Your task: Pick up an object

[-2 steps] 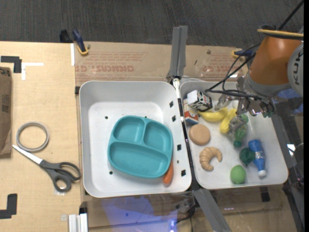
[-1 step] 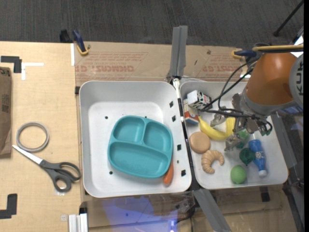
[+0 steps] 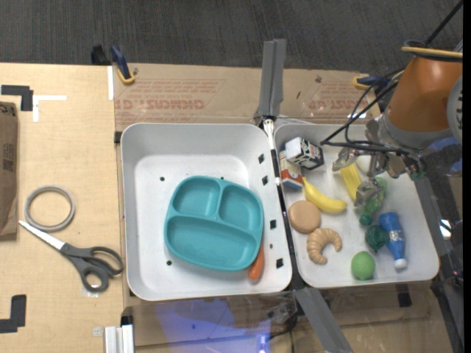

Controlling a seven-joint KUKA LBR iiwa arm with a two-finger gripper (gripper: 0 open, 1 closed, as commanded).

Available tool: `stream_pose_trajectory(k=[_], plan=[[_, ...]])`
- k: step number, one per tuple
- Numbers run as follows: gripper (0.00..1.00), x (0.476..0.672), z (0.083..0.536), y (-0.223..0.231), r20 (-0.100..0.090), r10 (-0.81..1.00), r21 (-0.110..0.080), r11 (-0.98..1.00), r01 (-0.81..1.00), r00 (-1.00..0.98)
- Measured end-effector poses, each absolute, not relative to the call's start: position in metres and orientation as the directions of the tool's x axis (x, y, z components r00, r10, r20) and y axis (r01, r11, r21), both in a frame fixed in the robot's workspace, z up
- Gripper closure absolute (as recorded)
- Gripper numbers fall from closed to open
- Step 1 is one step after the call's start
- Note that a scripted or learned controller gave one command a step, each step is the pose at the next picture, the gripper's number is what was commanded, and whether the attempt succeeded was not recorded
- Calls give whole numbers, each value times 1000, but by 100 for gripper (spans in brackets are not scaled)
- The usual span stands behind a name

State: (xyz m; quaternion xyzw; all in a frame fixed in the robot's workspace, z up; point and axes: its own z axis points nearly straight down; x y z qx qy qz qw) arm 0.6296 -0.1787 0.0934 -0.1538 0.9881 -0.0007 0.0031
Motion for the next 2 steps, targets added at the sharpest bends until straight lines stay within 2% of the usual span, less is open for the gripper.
stream_pose_trajectory(k=[1, 2], plan=[[0, 571, 93, -157, -4, -298, 0, 955, -298, -955], [0, 611, 93, -152, -6, -209, -1, 978, -209, -978]])
